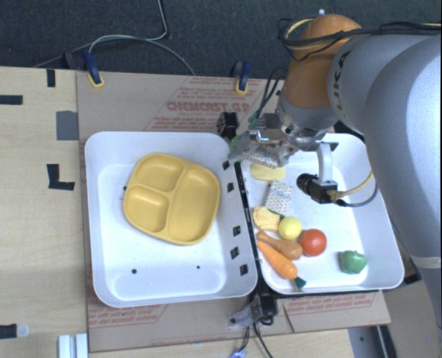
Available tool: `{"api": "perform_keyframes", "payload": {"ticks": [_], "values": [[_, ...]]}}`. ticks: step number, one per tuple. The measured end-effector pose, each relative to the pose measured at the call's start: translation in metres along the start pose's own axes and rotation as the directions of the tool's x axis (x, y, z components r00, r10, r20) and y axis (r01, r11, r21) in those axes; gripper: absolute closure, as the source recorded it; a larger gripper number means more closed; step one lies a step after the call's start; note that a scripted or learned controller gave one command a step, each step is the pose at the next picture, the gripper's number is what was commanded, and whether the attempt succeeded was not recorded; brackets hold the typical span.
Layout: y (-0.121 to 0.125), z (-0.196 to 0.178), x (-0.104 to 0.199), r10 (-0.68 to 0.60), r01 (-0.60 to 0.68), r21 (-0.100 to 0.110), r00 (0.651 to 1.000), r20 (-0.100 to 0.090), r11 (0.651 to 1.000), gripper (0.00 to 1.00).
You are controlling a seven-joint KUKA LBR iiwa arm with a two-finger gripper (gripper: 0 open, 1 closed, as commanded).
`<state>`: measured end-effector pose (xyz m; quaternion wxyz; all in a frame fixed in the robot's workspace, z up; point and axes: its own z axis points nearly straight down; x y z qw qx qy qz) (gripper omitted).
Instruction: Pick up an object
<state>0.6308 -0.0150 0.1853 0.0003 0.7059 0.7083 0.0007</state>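
Hand [269, 155] low in right bin [370, 222], over pale yellow piece [268, 172]; grip unclear.

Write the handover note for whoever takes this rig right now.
Gripper: low over the far left corner of the right bin, above a pale yellow piece; no grasp can be confirmed.
Things in the right bin: patterned packet, banana, lemon, tomato, carrot, green pepper.
Left bin: yellow divided plate.
Done: approach only.
Left: pick up and lift an object.
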Motion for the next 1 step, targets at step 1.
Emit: {"api": "perform_keyframes", "payload": {"ticks": [1], "values": [[-0.0507,-0.0092,-0.0047,0.003,-0.003,0.004,1.000,0.001,1.000,1.00]]}}
